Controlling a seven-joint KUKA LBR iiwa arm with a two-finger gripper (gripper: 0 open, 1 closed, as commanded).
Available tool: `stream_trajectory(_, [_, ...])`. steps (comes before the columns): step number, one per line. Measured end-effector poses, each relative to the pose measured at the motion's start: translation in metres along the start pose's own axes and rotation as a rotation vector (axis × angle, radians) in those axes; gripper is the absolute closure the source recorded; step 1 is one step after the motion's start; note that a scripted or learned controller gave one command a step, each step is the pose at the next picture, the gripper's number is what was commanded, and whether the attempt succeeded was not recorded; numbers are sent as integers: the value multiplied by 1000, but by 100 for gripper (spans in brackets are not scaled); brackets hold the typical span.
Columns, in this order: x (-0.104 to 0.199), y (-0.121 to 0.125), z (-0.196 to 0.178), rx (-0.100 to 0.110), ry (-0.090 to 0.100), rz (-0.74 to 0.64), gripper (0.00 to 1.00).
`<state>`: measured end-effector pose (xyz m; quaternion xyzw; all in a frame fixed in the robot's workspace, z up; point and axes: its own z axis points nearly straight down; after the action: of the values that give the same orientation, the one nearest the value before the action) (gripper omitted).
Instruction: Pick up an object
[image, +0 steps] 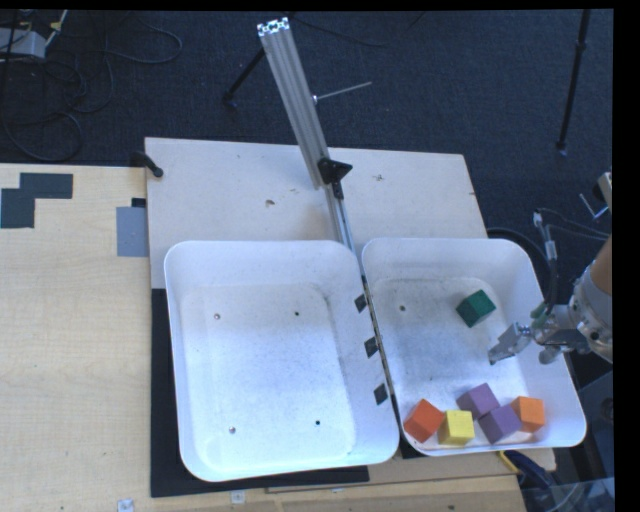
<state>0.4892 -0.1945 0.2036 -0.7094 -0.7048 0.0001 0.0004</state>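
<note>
1. Gripper (508, 343) hangs at the right bin (500, 255) rim; can't tell its state, view too blurry.
2. Green block (476, 307) sits apart, just left; descent here may clip the rim.
3. Corner cubes (478, 415) crowd together, so a grab could jam.

- Take the green block (476, 307) as your landmark: bare bin floor lies open all around it, so you can come down on it from above.
- Toward the camera from it, five blocks crowd the right bin's (440, 250) near wall: orange block (425, 419), yellow block (459, 427), two purple blocks (488, 410), and a second orange cube (530, 412), touching or nearly so.
- To its right, the gripper (505, 345) hangs over the rim.
- To its left, the wall between the bins blocks sideways passage; beyond it lies the left bin (262, 360).
</note>
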Motion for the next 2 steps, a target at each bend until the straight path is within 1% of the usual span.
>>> stream_trajectory(1, [-9, 64, 112, -1, -2, -10, 0])
stream_trajectory(2, [-9, 55, 112, -1, 0, -7, 0])
